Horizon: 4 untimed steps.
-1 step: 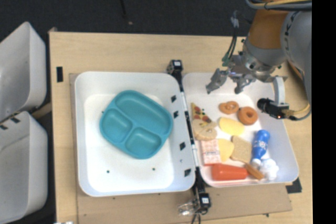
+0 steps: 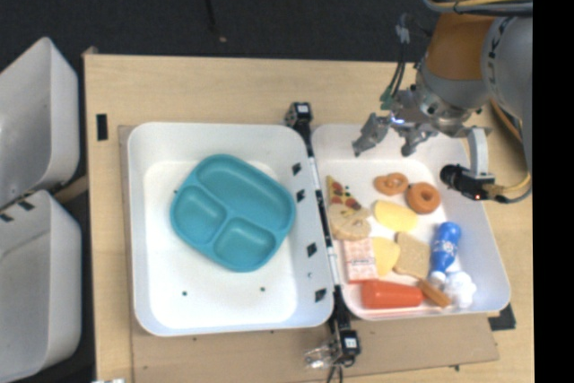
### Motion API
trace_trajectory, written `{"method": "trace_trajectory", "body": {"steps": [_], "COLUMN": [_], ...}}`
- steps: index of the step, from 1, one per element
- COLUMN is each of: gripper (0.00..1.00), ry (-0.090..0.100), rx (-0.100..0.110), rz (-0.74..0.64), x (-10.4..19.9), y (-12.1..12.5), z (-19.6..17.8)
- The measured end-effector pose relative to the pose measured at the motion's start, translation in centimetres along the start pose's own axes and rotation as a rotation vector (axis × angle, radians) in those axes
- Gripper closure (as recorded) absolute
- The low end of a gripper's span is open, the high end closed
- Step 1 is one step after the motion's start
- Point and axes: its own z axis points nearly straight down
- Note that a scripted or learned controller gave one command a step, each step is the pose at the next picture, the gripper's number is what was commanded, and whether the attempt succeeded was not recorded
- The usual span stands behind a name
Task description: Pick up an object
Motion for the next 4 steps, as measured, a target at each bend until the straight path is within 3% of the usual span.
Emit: {"method": "trace_trajectory", "body": {"steps": [2,3,4], "gripper": [0.0,1.0,1.0], "ry": [-0.001,0.0,-0.001], "rx": [0.006,0.005,-0.004], "rz": [0.003,0.006,-0.001], "x": [0.3,0.2,0.2], "y": [0.0,0.1,1.1], "z": [12.5,11.5,7.1]}}
